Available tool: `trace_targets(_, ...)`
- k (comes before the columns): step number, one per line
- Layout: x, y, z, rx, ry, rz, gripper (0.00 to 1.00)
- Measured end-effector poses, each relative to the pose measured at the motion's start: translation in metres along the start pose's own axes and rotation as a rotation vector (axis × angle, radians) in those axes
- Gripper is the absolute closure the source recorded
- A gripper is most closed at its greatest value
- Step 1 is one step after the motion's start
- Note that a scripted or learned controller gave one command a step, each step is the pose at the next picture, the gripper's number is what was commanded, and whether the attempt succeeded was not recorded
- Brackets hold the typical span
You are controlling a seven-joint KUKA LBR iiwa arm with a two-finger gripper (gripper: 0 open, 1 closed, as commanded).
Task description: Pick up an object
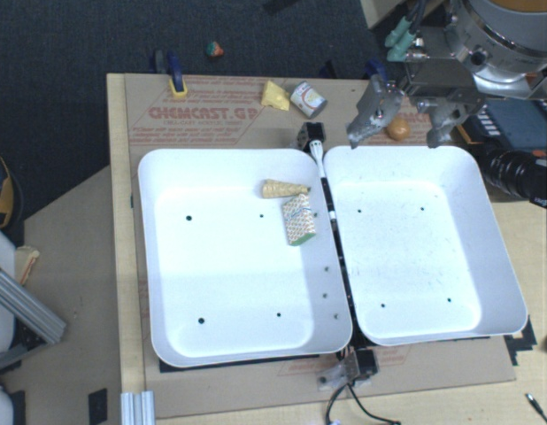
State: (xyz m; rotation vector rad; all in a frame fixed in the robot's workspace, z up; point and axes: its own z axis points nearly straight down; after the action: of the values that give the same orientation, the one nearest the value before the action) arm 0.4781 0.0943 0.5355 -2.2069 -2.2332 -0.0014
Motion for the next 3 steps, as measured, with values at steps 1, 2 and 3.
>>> trace_targets(1,0.116,0.001,0.020,0.004,-0.001,-0.002,0.00)
trace_targets(2,0.110,0.002,0.008,-0.002,0.000,0.010,1.00)
trace_targets(3,0.131,0.002,0.132,0.013,-0.008,0.010,1.00)
